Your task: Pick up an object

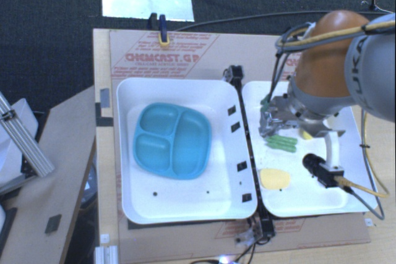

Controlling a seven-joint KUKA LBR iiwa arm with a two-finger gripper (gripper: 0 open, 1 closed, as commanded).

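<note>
Green pods lie in the right bin, toward its left side. In the left bin a blue divided plate sits flat. Past the dividing wall, my gripper hangs just up-left of the pods; I cannot tell whether it is released or clenched. A flat yellow piece lies near the pods, toward the front wall.

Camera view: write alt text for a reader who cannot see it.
The grey-and-orange arm's gripper is over the right bin, close beside a green item, with a flat yellow piece nearer the camera. The left bin holds a blue divided plate.
</note>
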